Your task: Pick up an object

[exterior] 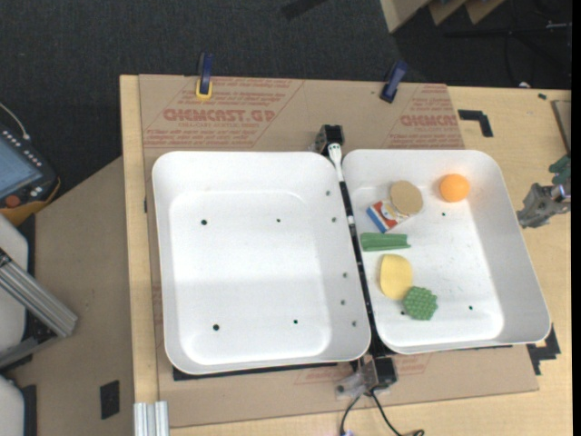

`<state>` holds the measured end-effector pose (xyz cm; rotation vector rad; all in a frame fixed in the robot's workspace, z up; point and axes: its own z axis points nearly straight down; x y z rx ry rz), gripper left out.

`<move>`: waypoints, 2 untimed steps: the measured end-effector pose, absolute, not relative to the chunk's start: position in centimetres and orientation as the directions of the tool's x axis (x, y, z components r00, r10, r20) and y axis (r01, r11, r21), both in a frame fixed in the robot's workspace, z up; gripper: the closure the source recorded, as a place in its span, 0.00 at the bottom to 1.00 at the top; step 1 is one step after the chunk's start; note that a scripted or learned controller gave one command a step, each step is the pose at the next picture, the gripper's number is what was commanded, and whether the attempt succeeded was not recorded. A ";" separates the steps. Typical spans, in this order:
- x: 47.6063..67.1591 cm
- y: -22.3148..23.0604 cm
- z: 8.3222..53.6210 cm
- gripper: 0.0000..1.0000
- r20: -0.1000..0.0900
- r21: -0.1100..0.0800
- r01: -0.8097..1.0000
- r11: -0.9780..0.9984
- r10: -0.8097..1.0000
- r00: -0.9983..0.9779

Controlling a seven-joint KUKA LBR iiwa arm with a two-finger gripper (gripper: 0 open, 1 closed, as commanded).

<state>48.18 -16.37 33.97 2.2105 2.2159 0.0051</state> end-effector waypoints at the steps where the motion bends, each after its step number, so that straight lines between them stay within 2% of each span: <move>1: 48.3 -16.4 35.0 1.00 -0.008 0.013 1.000 0.004 1.000 -0.004; 2: 48.3 -16.4 36.0 1.00 -0.010 0.017 1.000 0.004 1.000 -0.004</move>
